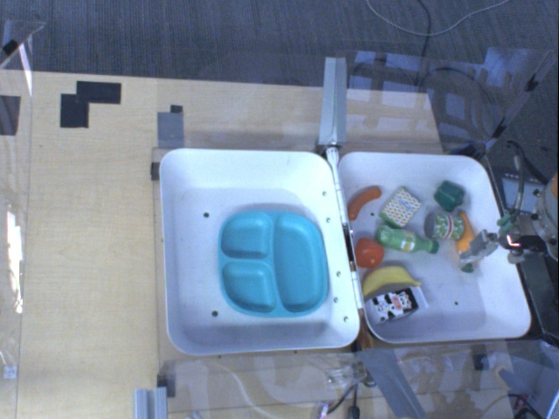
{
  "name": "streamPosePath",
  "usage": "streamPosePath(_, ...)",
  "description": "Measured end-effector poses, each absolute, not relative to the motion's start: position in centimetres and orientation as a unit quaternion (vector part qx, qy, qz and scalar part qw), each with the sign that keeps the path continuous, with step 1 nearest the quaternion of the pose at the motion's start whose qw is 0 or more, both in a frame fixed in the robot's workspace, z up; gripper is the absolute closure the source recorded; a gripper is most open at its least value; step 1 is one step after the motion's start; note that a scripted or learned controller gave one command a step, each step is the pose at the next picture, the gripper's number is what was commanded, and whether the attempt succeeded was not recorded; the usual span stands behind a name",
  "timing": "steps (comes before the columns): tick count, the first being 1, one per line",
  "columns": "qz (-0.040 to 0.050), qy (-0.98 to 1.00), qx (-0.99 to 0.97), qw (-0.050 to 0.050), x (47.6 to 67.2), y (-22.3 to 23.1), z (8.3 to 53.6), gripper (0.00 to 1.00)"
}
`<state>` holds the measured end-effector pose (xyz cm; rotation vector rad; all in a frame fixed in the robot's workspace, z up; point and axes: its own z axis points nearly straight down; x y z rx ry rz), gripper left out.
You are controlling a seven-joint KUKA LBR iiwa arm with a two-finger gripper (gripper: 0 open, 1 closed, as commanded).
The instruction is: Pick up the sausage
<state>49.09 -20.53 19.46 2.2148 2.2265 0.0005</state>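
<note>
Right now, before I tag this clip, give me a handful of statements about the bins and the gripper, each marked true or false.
1. The sausage lies in the right bin. True.
2. The blue divided plate sits in the right bin. False: it is in the left bin.
3. The gripper has the sausage between its fingers. False: it is at the bin's right side, far from the sausage.
4. The banana lies beside the tomato. True.
5. The green bottle stands upright. False: it lies on its side.

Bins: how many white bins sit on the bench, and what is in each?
2. Left bin holds a blue tray. Right bin holds the sausage and other toy items; some may hide beneath others.
</note>
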Motion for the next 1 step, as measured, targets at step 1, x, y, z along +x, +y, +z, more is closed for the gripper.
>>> streamPosePath(1,0.0004,0.605,0.796,0.001,52.14,-20.54,18.09,0.00)
